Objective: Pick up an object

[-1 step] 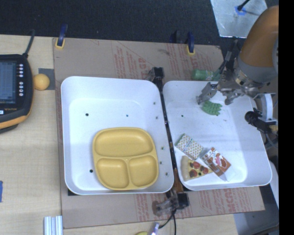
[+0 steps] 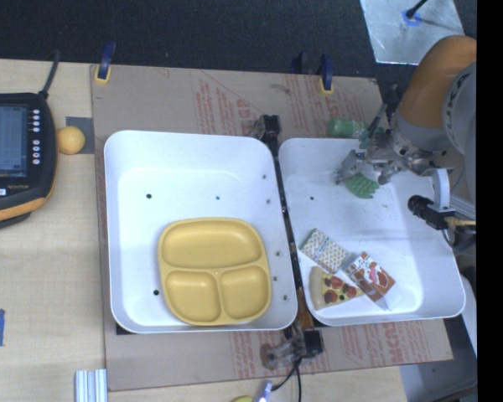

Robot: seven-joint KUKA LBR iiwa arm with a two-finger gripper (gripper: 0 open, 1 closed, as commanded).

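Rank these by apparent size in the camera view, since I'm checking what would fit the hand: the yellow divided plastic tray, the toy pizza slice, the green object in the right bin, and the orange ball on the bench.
1. Yellow divided plastic tray
2. Toy pizza slice
3. Green object and orange ball: alike; the green object is partly covered by the hand, so unranked.

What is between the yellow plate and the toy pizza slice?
In the camera view, the walls of the two white bins meet between the yellow plate and the pizza slice, with bare white floor on either side.
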